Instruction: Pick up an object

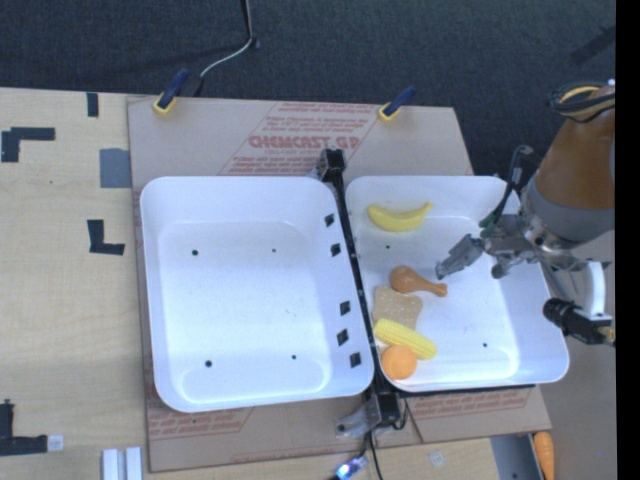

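Under bins, cardboard sheet [300,143] reads, seemingly, "CHEMCAST GP" in red.

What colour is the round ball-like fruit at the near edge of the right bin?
Orange, clearest in the camera view.

A robotics lab: clamped cardboard sheet [300,138], twin white bins [240,388], taped bench [60,268].
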